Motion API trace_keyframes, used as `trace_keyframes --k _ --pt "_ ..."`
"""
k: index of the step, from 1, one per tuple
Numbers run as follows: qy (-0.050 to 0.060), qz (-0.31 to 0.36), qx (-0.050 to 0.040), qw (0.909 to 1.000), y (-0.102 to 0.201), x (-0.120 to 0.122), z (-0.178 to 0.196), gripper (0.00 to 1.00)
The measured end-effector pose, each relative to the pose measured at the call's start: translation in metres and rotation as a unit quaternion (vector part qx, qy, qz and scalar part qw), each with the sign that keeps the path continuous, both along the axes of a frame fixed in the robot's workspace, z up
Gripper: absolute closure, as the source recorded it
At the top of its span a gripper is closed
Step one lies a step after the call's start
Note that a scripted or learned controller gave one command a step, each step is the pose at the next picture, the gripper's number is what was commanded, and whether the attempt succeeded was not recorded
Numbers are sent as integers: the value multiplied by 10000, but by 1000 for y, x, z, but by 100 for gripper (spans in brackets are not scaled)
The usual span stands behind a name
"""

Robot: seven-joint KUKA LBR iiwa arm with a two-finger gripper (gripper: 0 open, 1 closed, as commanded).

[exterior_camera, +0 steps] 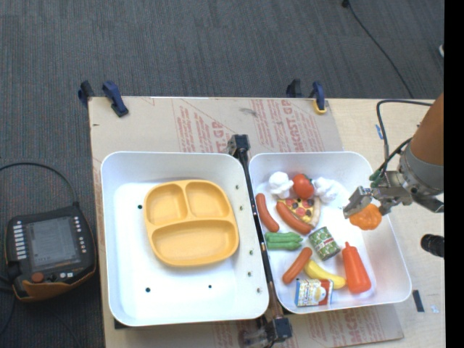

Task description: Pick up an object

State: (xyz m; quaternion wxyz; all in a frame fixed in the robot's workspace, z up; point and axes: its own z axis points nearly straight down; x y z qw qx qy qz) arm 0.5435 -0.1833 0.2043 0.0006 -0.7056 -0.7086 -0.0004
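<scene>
My gripper (pixel 367 206) hangs over the right part of the right bin (pixel 341 162), coming in from the right edge. A lumpy orange toy (pixel 366 218) sits between its fingertips and just below them, and the fingers are shut on it. Under and to the left lie the other toys: a pizza slice (pixel 301 209), a red tomato (pixel 303 186), a green can (pixel 325 243), an orange-red carrot-like piece (pixel 355 268), a banana (pixel 324 272), a small carton (pixel 313 293), green beans (pixel 283 241) and sausages (pixel 266 212).
The left bin (pixel 123 194) holds a yellow divided plate (pixel 192 221). A teach pendant (pixel 51 249) lies on the floor at far left. Clamps (pixel 114 96) grip the bench's back edge. A black cable (pixel 395 104) loops near the arm.
</scene>
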Motion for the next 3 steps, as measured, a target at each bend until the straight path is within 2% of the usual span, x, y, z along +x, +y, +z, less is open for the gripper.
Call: trace_keyframes --k 1,2,3 --pt "-2 -5 -2 10000 53 7 21 100" --pt "2 3 -1 10000 53 7 30 100" --pt "16 -27 0 10000 67 -9 -17 100"
